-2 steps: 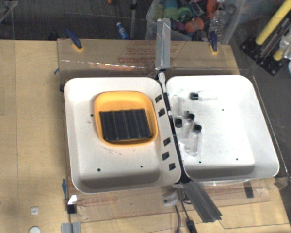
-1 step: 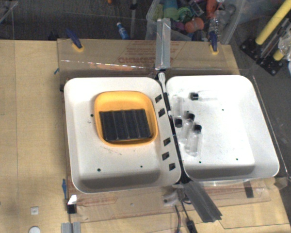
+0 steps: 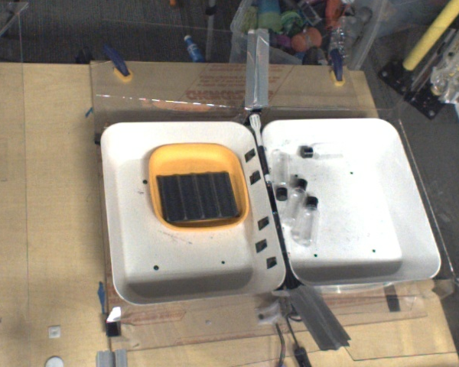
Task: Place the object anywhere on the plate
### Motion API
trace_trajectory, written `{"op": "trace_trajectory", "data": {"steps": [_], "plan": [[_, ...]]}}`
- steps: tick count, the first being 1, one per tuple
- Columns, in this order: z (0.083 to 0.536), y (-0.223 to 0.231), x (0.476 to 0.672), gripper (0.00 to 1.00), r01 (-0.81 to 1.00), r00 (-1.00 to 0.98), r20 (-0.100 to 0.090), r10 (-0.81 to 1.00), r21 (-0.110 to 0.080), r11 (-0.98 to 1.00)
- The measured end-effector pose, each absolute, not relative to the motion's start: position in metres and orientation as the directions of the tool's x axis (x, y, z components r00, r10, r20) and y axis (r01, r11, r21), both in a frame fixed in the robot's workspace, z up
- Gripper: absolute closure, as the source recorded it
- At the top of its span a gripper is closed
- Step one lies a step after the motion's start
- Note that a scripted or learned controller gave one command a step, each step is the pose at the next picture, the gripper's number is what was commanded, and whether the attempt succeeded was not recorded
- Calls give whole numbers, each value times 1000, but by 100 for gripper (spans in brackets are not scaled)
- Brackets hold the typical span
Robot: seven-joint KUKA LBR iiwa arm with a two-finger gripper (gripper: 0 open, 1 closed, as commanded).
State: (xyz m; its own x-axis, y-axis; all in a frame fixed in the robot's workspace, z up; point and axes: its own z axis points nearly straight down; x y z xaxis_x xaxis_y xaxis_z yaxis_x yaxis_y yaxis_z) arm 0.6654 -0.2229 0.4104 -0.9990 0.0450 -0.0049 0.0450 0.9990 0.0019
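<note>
**Plate in the left bin already bears a dark block; small bottles lie in the right bin.**

In the left bin the orange plate sits near the middle. A dark ribbed block lies flat on it, wholly inside the rim, with its long side running left to right. If that block is the object, I judge the placing done. Right of the divider, the right bin holds clear bottles with black caps bunched against its left wall, and one more bottle lies farther back. A fresh pick would have to carry leftward over the divider. The clear glass blurs into the white floor, so their count and long axes are hard to make out. Whether the gripper is released or clenched cannot be told.
</note>
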Motion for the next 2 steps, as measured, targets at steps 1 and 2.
{"op": "trace_trajectory", "data": {"steps": [1,2], "plan": [[437,-221,666,100,-212,-977,-10,-212,-3,977],[437,-221,668,100,-484,-875,-9,-484,-4,875]]}}
